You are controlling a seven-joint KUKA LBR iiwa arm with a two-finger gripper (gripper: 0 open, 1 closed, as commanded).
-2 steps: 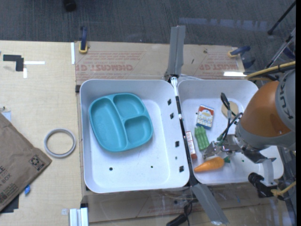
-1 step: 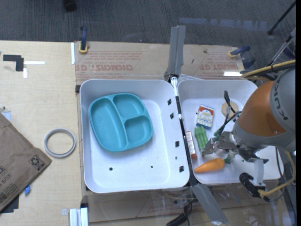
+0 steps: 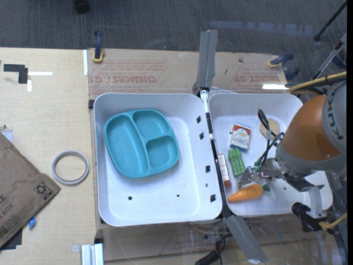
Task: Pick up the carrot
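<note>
An orange, tapered plastic carrot (image 3: 246, 192) with a green tip at its thick end is seen lying on the floor of the right-hand shallow white bin (image 3: 292, 208), near that bin's front wall and close to the divider between the two bins. Its long axis is set roughly across the bin, tilted slightly, with the narrow point directed toward the divider and the green end toward the arm.

The two-finger metal gripper (image 3: 255, 174) of the grey arm with the orange band (image 3: 312, 134) is positioned just behind the carrot, above its thicker half. The gripper is seen at a slant and partly masked by its own body, so how far the jaws are parted cannot be told; nothing is seen held between them. It is judged that only a short descent toward the bin's front wall is called for, and that the jaws should be closed across the carrot's short axis, not along its length.

Behind the carrot, a green ribbed oblong toy (image 3: 236, 162) is laid beside a small red-and-white printed packet (image 3: 240, 137); its print is too small to be read. A narrow red-labelled stick (image 3: 223, 168) is lying along the divider.

Behind the bins, red lettering is printed on the brown cardboard sheet (image 3: 132, 70), mirrored or inverted and not reliably legible.
</note>
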